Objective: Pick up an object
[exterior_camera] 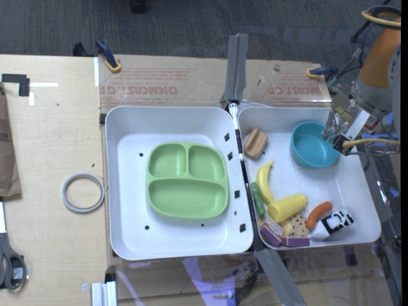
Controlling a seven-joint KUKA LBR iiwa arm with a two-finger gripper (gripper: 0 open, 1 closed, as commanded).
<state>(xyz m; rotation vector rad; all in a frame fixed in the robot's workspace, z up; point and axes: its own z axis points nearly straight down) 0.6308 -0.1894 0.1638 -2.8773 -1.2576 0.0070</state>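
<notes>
Gripper (336,134) at right rim of blue bowl (312,146); clenched or released: cannot tell. Left bin (121,171): green plate (188,180). Right bin (354,196): banana (264,181), then blue bowl at back. Probably light, stiff, slippery plastic; pinch across thin rim.

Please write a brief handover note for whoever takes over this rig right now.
Gripper: at the right rim of the blue bowl in the right bin; nothing visibly held.
Also in the right bin: banana, yellow bottle, bread piece, carrot.
Left bin: green divided plate.
Done: nothing lifted.
Left: grasp an object and raise it.
</notes>
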